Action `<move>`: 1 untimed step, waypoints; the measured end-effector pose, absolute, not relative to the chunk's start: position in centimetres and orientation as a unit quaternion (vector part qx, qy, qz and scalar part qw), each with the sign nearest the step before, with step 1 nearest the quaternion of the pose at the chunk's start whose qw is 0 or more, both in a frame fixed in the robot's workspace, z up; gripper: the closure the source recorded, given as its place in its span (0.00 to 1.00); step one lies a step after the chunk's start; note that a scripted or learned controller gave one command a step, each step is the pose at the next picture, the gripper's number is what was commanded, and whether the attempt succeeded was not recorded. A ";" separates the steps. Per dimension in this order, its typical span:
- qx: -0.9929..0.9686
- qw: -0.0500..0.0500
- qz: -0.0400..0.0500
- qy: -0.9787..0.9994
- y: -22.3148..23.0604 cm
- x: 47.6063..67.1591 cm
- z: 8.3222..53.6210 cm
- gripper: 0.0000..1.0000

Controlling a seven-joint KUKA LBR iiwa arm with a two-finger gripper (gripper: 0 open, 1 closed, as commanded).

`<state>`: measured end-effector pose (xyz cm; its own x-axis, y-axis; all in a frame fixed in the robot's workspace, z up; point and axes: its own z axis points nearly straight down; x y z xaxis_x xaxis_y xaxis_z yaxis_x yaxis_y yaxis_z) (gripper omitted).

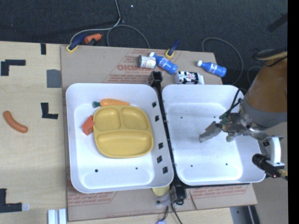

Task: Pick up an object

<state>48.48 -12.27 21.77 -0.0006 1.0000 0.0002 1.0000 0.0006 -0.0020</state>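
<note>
One yellow plate (123, 131) lies in the left bin (77, 125), well apart from the gripper (216, 131). It has three compartments. Gripper fingers spread, grasping nothing.

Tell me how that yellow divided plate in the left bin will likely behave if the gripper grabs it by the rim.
The yellow plate looks like rigid moulded plastic, so probably stiff and light. Its wide, shallow shape would likely tilt when lifted by one edge. The glossy surface may slip, and the carrot touching its far rim could get nudged.

carrot (113, 102): partly hidden under yellow plate (124, 131) | arm (266, 97): cut by right edge
</note>
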 end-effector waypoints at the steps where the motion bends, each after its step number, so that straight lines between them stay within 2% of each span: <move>1: -0.708 -0.005 -0.001 -0.706 -20.4 53.3 7.9 0.00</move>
